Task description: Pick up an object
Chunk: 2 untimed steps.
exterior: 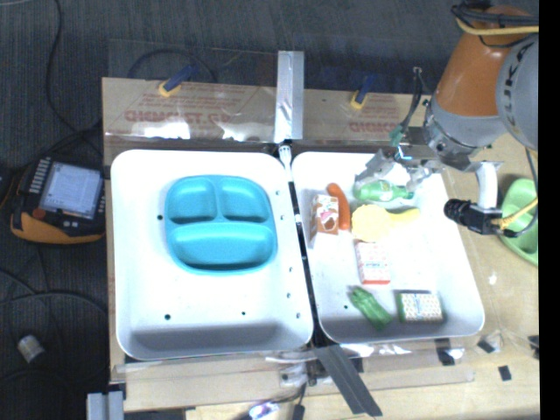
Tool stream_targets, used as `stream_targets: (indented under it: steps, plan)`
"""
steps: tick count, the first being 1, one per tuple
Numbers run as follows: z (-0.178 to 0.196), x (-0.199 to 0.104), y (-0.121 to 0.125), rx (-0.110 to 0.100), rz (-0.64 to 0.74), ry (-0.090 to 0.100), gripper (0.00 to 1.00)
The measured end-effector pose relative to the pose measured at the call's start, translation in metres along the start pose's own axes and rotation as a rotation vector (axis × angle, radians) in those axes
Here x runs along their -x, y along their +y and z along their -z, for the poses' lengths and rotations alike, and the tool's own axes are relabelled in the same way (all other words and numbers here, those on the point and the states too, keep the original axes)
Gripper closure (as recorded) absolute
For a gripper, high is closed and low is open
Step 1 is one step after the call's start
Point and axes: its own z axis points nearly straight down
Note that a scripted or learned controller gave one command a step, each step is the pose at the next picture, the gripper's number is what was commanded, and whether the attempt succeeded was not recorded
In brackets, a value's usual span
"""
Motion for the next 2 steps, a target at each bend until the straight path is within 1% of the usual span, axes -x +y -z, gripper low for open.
stream_targets:
  steps: [1, 2]
  plan:
    - [-0.134, 0.018, 0.013, 0.001, -0.144, -0.007, 0.0]
    - [-0.144, 0.055, 0.002, 0.01, 0.033, -0.005, 0.0]
